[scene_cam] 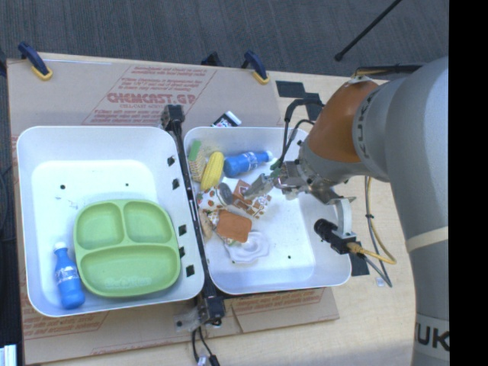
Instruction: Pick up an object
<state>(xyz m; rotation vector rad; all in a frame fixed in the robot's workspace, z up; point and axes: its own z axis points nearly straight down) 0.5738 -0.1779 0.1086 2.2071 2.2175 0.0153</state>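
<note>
Grey gripper point(268, 181) hangs low in the right bin point(305, 269); whether it is open or closed I cannot tell; just left of it lies a patterned packet point(252, 197), with a blue bottle point(245, 162) on the far side, long axis running left-right.

Claw point(264, 183) low, arm angled leftward

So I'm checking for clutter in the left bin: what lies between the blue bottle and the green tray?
Nothing in the camera view: the blue bottle lies right beside the green tray, with a thin strip of white bin floor between.
</note>
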